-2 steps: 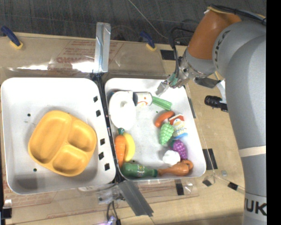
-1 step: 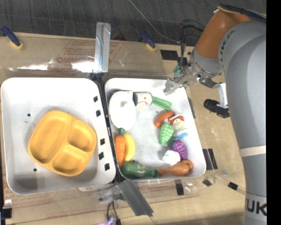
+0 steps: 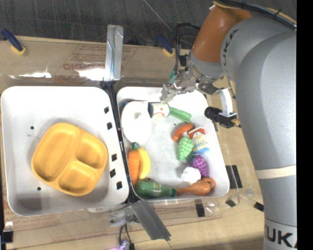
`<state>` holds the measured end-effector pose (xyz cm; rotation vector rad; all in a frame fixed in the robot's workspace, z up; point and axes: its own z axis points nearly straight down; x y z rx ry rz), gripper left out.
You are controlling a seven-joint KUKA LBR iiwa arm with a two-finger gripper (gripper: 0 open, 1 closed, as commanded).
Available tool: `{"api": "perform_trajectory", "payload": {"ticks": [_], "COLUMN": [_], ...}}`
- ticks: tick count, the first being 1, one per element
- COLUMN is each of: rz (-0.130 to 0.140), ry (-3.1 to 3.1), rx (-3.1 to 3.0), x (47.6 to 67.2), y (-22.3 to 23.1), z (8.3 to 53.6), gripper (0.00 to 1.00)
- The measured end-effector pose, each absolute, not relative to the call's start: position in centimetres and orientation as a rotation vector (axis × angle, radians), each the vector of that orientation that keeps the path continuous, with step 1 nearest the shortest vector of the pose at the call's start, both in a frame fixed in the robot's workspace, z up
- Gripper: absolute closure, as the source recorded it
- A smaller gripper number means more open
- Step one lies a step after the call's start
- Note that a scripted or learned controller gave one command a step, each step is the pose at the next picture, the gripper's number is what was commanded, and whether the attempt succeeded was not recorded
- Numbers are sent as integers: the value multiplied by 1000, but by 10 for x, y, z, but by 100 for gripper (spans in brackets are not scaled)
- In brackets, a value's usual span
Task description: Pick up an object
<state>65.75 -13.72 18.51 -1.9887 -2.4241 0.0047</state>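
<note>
Jaws over right bin, blurred; cannot tell their spread

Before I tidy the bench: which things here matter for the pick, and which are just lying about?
For the pick:
claw
right bin
carrot
green bottle
purple grapes

Lying about:
left bin
yellow tray
blue clamp
</note>
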Motion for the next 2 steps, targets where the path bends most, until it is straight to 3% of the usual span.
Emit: {"api": "perform_trajectory", "payload": {"ticks": [1,2], "rz": [5,4], "ry": [-2553,-2140], "rx": [-1820,-2300], "x": [657,658], "y": [-173,-198], "z": [168,232], "gripper": [100,100]}}
